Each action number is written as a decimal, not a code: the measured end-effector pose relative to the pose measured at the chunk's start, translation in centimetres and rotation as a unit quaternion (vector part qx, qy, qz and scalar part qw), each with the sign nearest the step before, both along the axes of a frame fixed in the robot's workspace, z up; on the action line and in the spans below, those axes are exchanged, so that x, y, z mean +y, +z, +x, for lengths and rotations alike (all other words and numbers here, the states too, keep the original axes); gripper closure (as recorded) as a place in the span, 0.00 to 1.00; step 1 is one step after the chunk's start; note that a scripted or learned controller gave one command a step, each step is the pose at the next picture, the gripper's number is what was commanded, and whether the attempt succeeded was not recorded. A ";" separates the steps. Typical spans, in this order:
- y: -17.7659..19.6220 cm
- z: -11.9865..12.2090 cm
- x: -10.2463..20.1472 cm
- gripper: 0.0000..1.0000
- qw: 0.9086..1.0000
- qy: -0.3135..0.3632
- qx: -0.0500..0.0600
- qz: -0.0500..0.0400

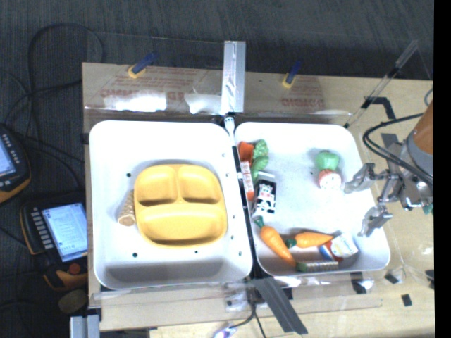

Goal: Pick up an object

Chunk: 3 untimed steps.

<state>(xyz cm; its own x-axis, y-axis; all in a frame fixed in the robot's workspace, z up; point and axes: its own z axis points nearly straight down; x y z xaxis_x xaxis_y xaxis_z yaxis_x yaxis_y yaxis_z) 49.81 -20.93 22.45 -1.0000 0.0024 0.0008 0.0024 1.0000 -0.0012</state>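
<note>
In the left bin (106, 259): a yellow divided tray (180, 203), with a brown cone (127, 210) touching its left edge. Poor choices both, lying well apart from the arm. In the right bin (296, 134), from the dividing wall outward: an orange-and-green toy vegetable (251, 153) at the top, a cow-patterned carton (264, 197) below it, then 2 carrots (276, 243) angled along the front beside a small white carton (344, 246). Farther right, alone on bare floor, a red-and-white toy with a green top (328, 169). At the right rim, the gripper (366, 201), spread wide and grasping nothing, near that lone toy. Probably best to take the lone toy: clear space all round, no neighbour to snag. Centre over it first, turn the wrist so both fingers straddle its narrow width, descend straight without nudging it toward the wall, and close only once low enough to catch its widest part. Being rounded, likely to roll or squirt out from an off-centre pinch.
</note>
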 end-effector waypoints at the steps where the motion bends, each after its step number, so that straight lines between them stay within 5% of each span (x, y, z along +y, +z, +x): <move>1: -11.4 -1.1 2.7 0.00 0.997 -0.072 -0.003 0.000; 2: -13.2 -0.4 10.7 0.00 1.000 -0.011 -0.015 -0.002; 3: -12.5 9.7 7.9 0.00 0.991 0.130 -0.001 0.000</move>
<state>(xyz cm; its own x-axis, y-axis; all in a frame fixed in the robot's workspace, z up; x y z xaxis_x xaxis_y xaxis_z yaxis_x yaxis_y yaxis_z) 59.51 -13.05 9.91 -0.9667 -0.2559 -0.0016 -0.2559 0.9667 -0.0025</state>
